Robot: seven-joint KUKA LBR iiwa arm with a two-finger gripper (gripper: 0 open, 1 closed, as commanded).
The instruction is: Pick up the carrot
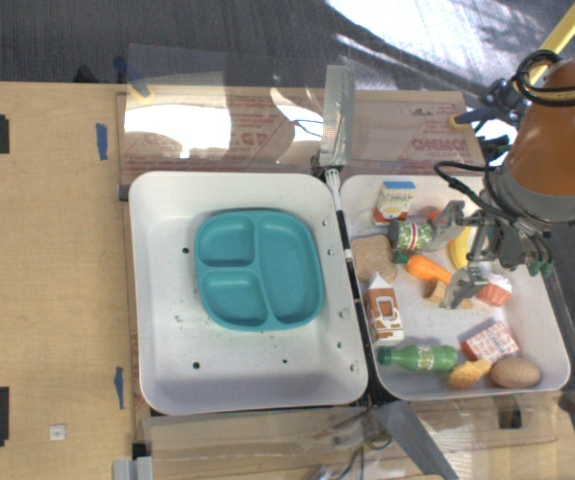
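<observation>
Carrot (428, 267) beside green-labelled can (410, 235)

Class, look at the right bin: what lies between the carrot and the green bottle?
In the camera view, a small carton stands to the left of that stretch; between the carrot and bottle is bare bin floor.

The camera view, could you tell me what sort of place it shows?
Probably a robot lab bench: two white bins side by side, toy food such as a carrot, and a grey-and-orange arm reaching in.

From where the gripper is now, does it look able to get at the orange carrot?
Probably yes: the gripper hangs just right of the orange carrot, whose top looks uncovered, though the green can crowds its left.
</observation>
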